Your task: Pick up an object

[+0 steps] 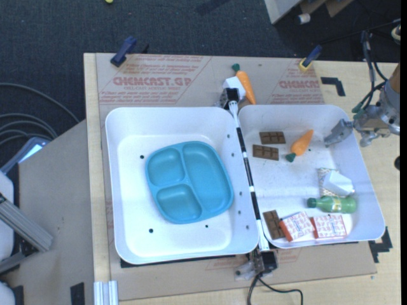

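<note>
From my station I see the end effector (348, 131) poised over the right bin's (372, 189) far right corner, at the worktop's (191, 75) right edge. Its grey fingers (336, 134) seem spread a little, one angling left into the bin, but I cannot tell for certain how wide they stand; nothing sits between them.

The right bin carries the objects I could pick. A toy carrot (301, 143) lies tilted just left of the end effector, near but apart from it. Two brown chocolate bars lie toward the bin's far left: one (272, 137) nearer the far wall, the other (265, 152) just beside it. A crumpled white packet (334, 183) sits toward the right wall, and a green bottle (332, 203) lies on its side just below it. Along the near wall I see a third chocolate bar (273, 223) touching a red-and-white packet (296, 226), with a second red-and-white packet (330, 226) beside that.

The left bin (121, 138) holds a blue divided plate (189, 181) with three compartments, roughly central.

Another toy carrot (245, 86) rests on the worktop beyond the bins, close to where the two far corners meet. Blue clamps grip the worktop's far edge, one at the left (123, 51) and one toward the right (310, 57).
</note>
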You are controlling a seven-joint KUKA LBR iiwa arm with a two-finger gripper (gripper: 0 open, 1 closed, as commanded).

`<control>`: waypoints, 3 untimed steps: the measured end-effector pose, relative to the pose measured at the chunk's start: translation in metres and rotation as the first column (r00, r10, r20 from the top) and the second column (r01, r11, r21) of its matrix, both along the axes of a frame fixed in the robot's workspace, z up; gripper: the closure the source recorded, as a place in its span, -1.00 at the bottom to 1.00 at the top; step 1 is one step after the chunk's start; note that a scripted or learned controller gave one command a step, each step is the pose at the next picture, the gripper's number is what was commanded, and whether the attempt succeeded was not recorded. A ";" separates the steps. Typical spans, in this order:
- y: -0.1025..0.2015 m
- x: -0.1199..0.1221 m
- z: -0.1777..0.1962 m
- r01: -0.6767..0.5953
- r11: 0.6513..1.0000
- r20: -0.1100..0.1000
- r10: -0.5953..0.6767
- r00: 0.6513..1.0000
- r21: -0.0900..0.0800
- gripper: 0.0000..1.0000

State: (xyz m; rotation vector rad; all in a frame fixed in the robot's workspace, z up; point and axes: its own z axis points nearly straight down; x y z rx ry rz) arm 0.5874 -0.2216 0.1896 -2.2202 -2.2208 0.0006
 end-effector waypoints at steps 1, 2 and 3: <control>0.046 0.046 -0.054 -0.001 1.000 0.001 0.001 1.000 0.000 -1.00; 0.077 0.044 -0.102 0.000 1.000 0.004 0.000 1.000 -0.001 -1.00; 0.077 0.043 -0.094 -0.001 1.000 0.001 0.001 1.000 -0.001 1.00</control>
